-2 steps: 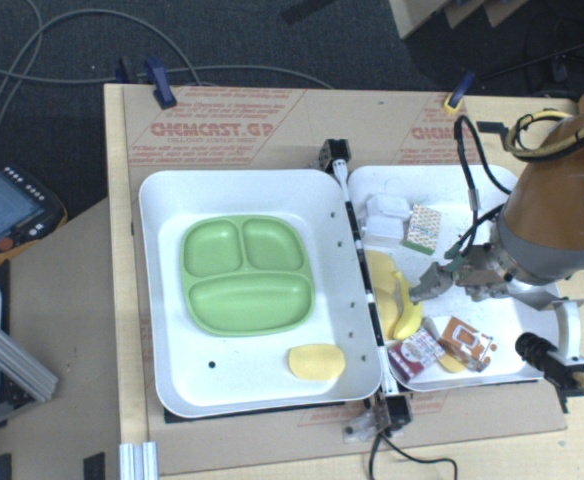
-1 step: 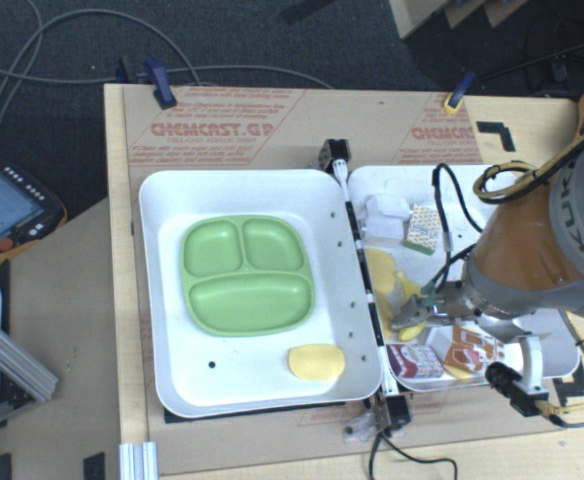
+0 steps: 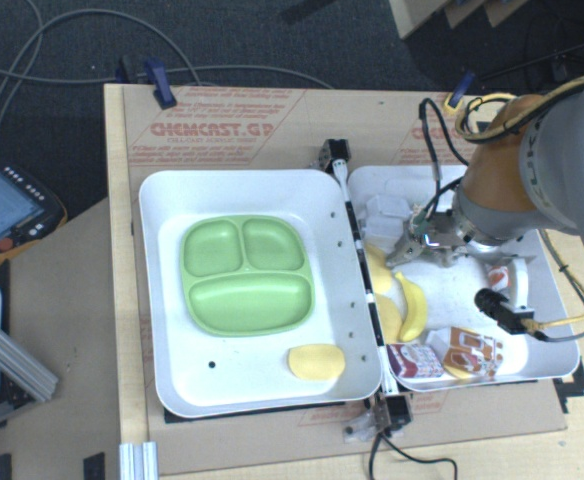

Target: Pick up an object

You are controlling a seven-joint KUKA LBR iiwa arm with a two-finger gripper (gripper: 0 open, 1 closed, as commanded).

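Pincer [image 3: 419,240] hangs over right bin [image 3: 542,368] (banana [image 3: 410,308] nearby).

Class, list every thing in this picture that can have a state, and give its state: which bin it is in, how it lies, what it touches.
Green divided plate: flat in the left bin, right way up.
Yellow oval piece: left bin, lying near the plate's front right corner, apart from it.
Banana: lying in the right bin, by the divider.
Printed packets: lying flat at the right bin's front edge.
Pincer: low over the right bin, above the banana.
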